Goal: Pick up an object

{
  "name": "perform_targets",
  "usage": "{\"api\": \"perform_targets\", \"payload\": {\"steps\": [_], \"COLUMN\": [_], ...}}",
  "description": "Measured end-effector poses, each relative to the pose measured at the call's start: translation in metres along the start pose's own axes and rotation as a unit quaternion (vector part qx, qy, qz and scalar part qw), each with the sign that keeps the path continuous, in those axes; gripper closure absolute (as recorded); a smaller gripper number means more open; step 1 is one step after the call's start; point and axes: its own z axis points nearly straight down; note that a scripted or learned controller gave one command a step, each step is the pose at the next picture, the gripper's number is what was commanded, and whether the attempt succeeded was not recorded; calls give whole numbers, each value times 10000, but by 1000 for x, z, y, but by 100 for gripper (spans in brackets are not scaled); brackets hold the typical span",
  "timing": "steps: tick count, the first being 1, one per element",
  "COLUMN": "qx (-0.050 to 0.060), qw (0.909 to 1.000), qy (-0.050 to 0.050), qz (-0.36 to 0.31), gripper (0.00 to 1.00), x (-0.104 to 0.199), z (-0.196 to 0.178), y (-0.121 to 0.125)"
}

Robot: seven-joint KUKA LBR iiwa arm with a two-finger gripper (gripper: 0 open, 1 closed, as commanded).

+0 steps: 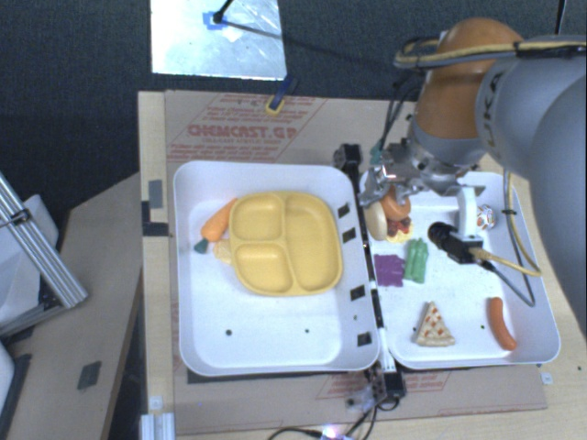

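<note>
My gripper [385, 193] hangs low over the upper left corner of the right bin [477, 352], close to the divider between the bins. Directly under it lies a toy burger [393, 221] in tan, orange and red, partly hidden by the gripper body. Whether anything sits in the gripper is hidden by the wrist. Below the burger lie a purple piece [389, 269] and a green piece [417, 259]. A pizza slice [433, 326] and an orange sausage [501, 323] rest near the bin's front.
The left bin [275, 357] holds a yellow divided plate [280, 243] with a toy carrot [216, 220] at its left edge. A small white object [483, 216] sits at the right bin's upper right. The arm covers the back of the right bin.
</note>
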Motion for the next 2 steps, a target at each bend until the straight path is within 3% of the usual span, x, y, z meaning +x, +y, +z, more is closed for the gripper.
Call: {"api": "perform_targets", "payload": {"steps": [1, 2], "qx": [-3, -8], "qw": [10000, 10000], "qy": [4, 0], "qz": [3, 11], "gripper": [100, 100], "x": [41, 62], "z": [-4, -21], "y": [16, 32]}}
